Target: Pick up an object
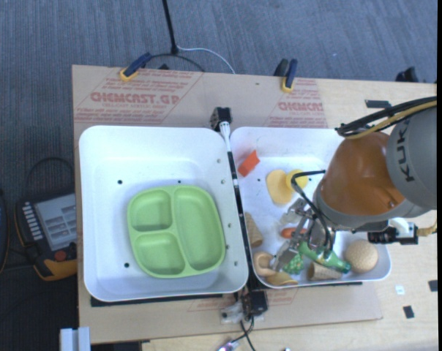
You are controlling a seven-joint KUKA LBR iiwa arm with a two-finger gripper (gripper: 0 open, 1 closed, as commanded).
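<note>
Grey carpet surrounds the table (133, 93), whose brown board top carries printed red lettering, and we see a handheld pendant (49, 229) lying on the floor at the left. Nearest to us, at the table's front edge, a small black clamp (252, 303) sits between the two bins.

Just beyond it, in the front of the right bin (331, 139), we find the tool (300, 246) reaching down among a cluster of small items. Its metal fingers point toward the lower left, close over a green object (320, 259) that lies along the bin's front wall; we cannot tell how far the fingers are parted, nor whether anything sits between them. A round tan ball (363, 255) rests just right of the green object, and tan pieces (268, 264) lie at the front left corner, near the tool. A small orange-red bit (287, 232) lies just left of the tool.

In the left bin (104, 152) a light green divided tray (177, 229) lies flat, well apart from the tool.

Farther back in the right bin, a yellow piece (279, 185) sits beside the orange band (356, 178) of the arm, and an orange-red block (248, 162) lies near the divider. At the table's far edge we see two yellow-and-blue clamps (135, 66), and a black cable (166, 13) runs away over the carpet.
</note>
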